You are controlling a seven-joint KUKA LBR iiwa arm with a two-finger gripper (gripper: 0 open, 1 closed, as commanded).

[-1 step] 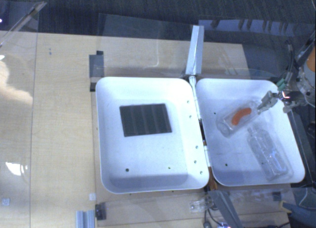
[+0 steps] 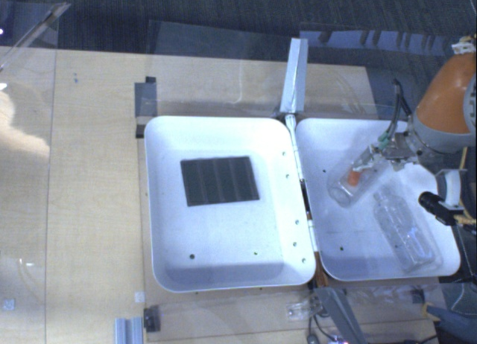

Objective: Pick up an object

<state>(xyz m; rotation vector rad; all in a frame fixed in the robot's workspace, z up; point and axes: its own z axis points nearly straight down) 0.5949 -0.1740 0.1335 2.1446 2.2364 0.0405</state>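
I see the arm [image 2: 447, 108] in from the right, gripper [image 2: 387, 149] over the far side of the right bin [image 2: 328, 257], right at the top end of a clear bottle [image 2: 356, 179] with an orange bit inside; can't tell if the fingers are wide, narrow or actually on it. A second clear bottle [image 2: 402, 225] lies nearer and to the right in that bin, and the left bin [image 2: 223, 275] has a dark ribbed pad [image 2: 220, 180] lying flat

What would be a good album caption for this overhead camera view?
Robot arm's end effector reaching into the right bin among clear plastic items, while the left bin holds a dark ridged pad.
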